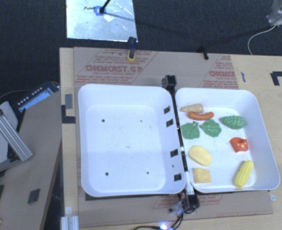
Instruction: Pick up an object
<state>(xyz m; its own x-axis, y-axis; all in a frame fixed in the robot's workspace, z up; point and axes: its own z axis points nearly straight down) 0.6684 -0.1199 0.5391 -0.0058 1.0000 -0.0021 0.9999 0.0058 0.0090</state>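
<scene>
Gripper [280, 7] sits at upper right of frame, off the table [69, 143], blurred; can't tell if spread or closed. All items lie well apart from it, lower down in the right bin [265, 143]; nothing is held. 2 bins: left bin [126, 128], right bin. 9 items in the right bin:
- 1 tan piece [192, 108], touching 1 sausage [200, 115]
- 2 leaves [190, 130], side by side
- 1 bumpy green piece [233, 122]
- 1 red piece [239, 144]
- 1 yellow lump [199, 155]
- 1 orange block [202, 175]
- 1 corn [244, 173], lower right
</scene>
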